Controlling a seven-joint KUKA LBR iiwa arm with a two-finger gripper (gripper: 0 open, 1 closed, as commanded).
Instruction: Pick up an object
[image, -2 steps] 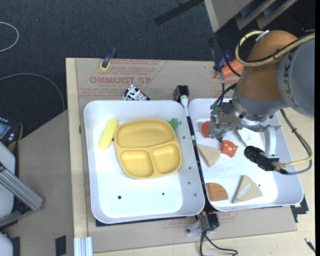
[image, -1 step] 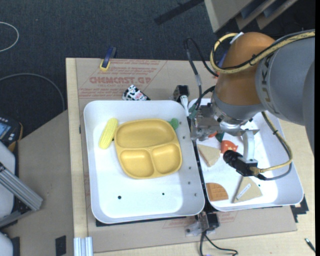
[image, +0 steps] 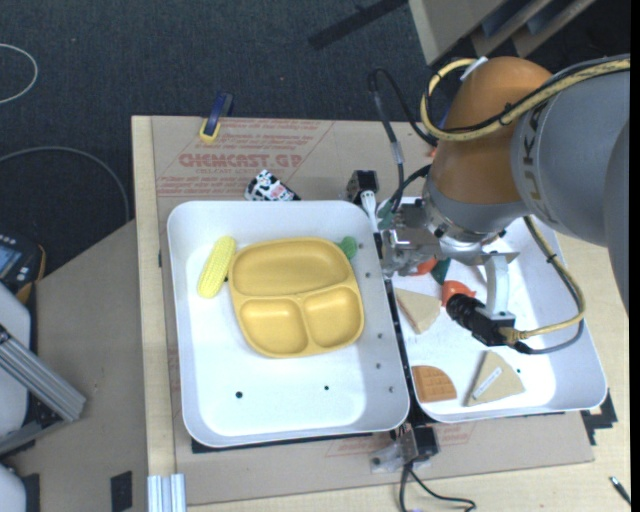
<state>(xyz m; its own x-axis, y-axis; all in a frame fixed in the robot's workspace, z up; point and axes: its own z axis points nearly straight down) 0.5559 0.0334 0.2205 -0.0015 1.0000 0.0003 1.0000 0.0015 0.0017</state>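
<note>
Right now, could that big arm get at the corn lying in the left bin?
Probably yes. The corn lies uncovered beside the yellow tray, with nothing on top. The arm is over the right bin and would have to cross over.

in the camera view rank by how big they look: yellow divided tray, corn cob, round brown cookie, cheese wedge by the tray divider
Largest to smallest:
1. yellow divided tray
2. corn cob
3. cheese wedge and round brown cookie look about alike, too close to rank.

In the left bin I see a yellow divided tray (image: 296, 296) lying flat, a corn cob (image: 215, 266) beside it; right bin: two wedges (image: 418, 309) (image: 497, 380), a brown cookie (image: 433, 383).
</note>
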